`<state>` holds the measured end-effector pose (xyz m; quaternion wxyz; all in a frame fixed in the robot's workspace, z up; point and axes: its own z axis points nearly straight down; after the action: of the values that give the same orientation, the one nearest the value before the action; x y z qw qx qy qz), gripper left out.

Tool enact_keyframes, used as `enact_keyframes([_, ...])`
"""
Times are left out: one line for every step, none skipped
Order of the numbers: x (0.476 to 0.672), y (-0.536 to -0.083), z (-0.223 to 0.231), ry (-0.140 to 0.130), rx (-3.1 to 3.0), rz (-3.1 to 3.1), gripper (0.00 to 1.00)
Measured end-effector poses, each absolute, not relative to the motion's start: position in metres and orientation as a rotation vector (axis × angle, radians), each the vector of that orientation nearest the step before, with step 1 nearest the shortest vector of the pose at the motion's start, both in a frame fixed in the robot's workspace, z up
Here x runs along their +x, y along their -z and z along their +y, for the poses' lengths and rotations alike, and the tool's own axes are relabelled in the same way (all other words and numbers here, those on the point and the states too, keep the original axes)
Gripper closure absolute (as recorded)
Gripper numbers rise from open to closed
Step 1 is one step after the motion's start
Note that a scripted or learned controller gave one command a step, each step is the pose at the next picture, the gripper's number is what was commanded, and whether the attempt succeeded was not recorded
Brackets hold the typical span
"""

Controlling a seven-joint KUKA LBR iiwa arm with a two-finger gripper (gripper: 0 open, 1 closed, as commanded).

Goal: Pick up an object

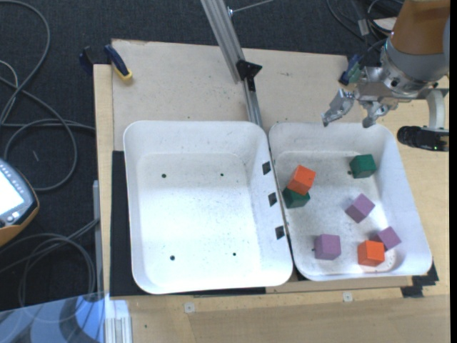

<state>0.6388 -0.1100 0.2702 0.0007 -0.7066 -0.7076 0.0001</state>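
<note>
My two-finger metal gripper (349, 118) hangs above the far rim of the right-hand shallow white plastic bin (407, 191), at about twelve o'clock from that bin's middle. Its fingers are spread apart with only air between them; I hold nothing. Above the wrist, my grey arm with its orange band (421, 13) comes in from two o'clock.

Seven small blocks lie in the right bin, all apart from my gripper. An orange cube (302, 179) sits at ten o'clock from the bin's middle, tilted and resting against a dark green block (295, 198) just below it; the two touch. A second dark green cube (363, 166) lies at one o'clock, near the right wall and the closest block to my fingertips. A light purple cube (360, 208) sits at about four o'clock. Along the near end, a purple cube (327, 246) lies at six o'clock, a second orange cube (370, 252) at five o'clock, and a small purple cube (389, 237) touches that one on its upper right.

The left-hand shallow white plastic bin (143, 191) lies just beside the right one, their rims overlapping. A slanted silver metal pole (225, 31) rises from the bench behind the seam. A blue and yellow tool (118, 61) lies at the bench's far left corner.
</note>
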Motion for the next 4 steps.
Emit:
enact_keyframes([0.605, -0.095, -0.092, -0.008, -2.215, -2.215, 0.00])
enact_keyframes([0.593, -0.100, -0.103, -0.002, -2.221, -2.218, 0.00])
enact_keyframes([0.662, -0.101, -0.107, 0.007, -2.222, -2.229, 0.00])
enact_keyframes([0.587, -0.205, -0.005, 0.010, -2.211, -2.230, 0.00])
